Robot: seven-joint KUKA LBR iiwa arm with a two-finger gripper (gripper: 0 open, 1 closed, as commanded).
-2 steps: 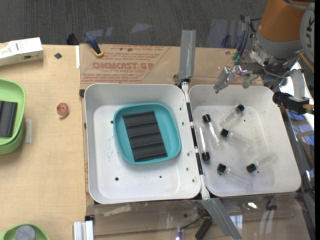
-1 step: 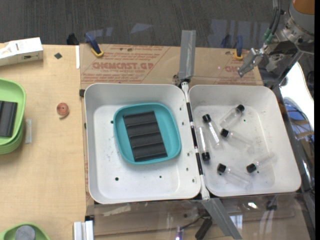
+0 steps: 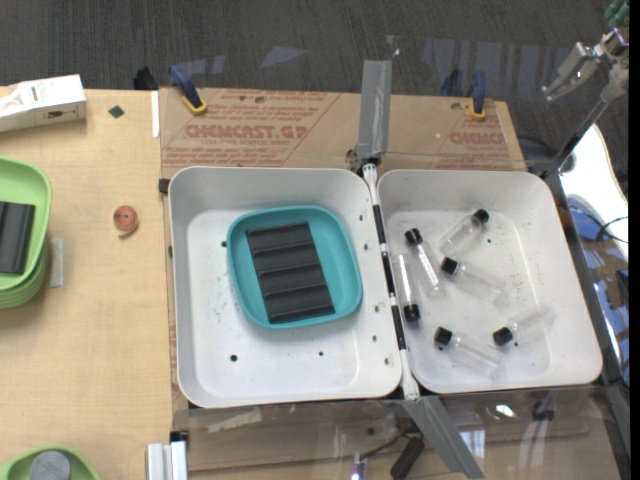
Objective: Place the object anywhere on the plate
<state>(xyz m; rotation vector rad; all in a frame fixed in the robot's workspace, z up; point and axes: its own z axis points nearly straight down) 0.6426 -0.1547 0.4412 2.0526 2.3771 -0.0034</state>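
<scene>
Below me the counter (image 3: 80, 368) carried two white bins side by side. The left bin (image 3: 200, 358) held a teal plate (image 3: 240, 268) with dark ridged bars (image 3: 290, 273) across its middle. The right bin (image 3: 560, 358) held clear vials with black caps, scattered well apart: one (image 3: 468, 230) near the top, two (image 3: 425, 258) (image 3: 405, 288) beside the divider, one (image 3: 470, 273) in the middle, two (image 3: 462, 348) (image 3: 522, 328) near the front. My arm (image 3: 590, 63) hung at the upper right corner, off the bins.

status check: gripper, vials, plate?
Gripper parked top right, off the bins. Six black-capped vials loose in right bin. Teal plate in left bin, unobstructed.
</scene>
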